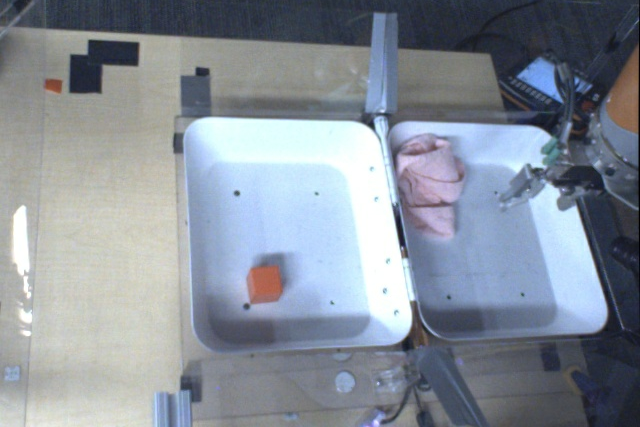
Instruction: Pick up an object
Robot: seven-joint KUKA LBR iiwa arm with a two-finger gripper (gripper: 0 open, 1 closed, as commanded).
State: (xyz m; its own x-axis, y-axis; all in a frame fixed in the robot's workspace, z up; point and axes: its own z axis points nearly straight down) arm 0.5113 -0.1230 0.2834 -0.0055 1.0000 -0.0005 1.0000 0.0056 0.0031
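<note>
— Pale wood bench (100, 245), smooth and a bit glossy, dark ribbed carpet behind it. What have you got on screen?

— From my seat I see the pink cloth (431, 183), soft and crumpled into a lumpy bundle, lying in the right bin (520, 315) against its left wall, toward the far side. Nothing is touching it.

— And the pincer?

— The gripper (540, 185) hangs over the right half of that same bin, well apart from the cloth. I see one pale metal finger (516, 188) angled toward the cloth and a darker part beside it, but I can't tell whether the pincer is spread or closed. Nothing sits between its fingers.

— Anything else nearby?

— An orange block (265, 284), small, boxy and matte, lies in the left bin (280, 140), near the front and left of centre. Both bins are shallow white trays with rounded corners and smooth floors dotted with small dark holes. A grey metal rail (381, 65) runs along the seam between them. On the bench's far left I see flat black angular patches (100, 63) and a tiny orange square (53, 86).
</note>
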